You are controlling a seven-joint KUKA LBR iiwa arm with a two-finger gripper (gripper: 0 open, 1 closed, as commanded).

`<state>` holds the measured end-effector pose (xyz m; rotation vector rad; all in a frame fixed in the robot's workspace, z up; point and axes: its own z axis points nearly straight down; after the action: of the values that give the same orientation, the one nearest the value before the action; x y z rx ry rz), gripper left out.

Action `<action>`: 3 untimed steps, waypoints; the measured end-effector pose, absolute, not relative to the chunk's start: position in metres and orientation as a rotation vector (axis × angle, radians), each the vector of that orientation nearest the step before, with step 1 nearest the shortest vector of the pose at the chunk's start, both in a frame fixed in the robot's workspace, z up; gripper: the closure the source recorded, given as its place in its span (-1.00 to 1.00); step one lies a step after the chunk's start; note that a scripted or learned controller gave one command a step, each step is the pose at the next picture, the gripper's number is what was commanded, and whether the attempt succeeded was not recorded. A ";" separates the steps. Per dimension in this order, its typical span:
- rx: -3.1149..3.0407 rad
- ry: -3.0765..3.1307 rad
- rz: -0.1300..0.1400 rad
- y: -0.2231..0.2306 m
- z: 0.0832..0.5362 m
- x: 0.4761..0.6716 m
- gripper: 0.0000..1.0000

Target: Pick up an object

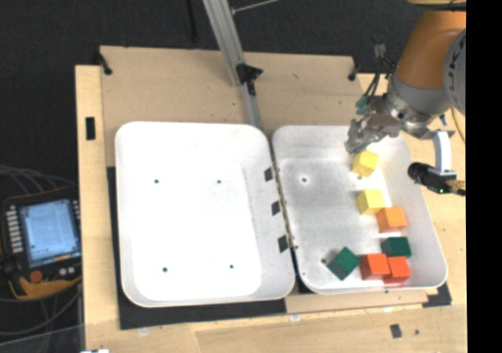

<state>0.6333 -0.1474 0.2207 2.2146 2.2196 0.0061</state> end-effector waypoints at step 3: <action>2.216 2.228 -0.001 -0.049 0.245 0.589 1.00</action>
<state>0.5893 -0.0490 0.2445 2.2163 2.2283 -0.0010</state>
